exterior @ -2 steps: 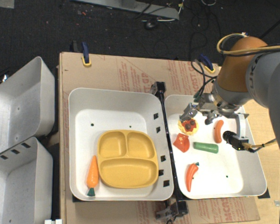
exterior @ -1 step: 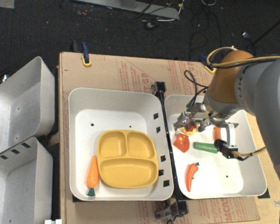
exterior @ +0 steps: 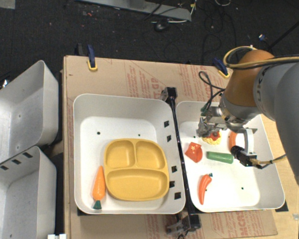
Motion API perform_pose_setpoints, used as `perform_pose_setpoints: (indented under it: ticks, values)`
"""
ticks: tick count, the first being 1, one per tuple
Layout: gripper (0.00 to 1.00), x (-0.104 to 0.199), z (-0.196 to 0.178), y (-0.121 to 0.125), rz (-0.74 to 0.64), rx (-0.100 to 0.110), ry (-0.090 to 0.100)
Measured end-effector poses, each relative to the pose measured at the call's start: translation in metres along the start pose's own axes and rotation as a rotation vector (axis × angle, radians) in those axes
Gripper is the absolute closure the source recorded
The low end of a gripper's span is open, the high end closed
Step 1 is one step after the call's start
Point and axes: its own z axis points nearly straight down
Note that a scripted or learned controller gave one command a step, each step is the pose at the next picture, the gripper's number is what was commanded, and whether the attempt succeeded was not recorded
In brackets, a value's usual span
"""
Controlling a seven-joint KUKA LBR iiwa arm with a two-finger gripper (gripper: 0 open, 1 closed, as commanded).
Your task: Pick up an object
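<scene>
Nothing lifted yet as far as I can see; pick not done. Near edge: left bin [exterior: 83, 138] has a yellow divided plate [exterior: 136, 169] with an orange carrot [exterior: 99, 185] lying just beside its left side, on the bin floor. Right bin [exterior: 266, 190]: red chili pepper [exterior: 204, 187] nearest, then a red strawberry-like piece [exterior: 194, 152] and a green cylinder [exterior: 219, 156], all resting on the floor. Further back, gripper [exterior: 209, 128] sits low over a small yellow-and-red object [exterior: 213, 138], the likely target, near the bin's back wall. Can't tell whether the fingers are spread or pinching it. Left to do: confirm grasp, lift.
</scene>
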Motion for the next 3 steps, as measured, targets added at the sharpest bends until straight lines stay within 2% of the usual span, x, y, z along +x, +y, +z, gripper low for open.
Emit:
perform_pose_setpoints:
  ticks: [3]
  values:
    - [1.00, -0.004, -0.121, 0.002, -0.003, -0.004, 0.000]
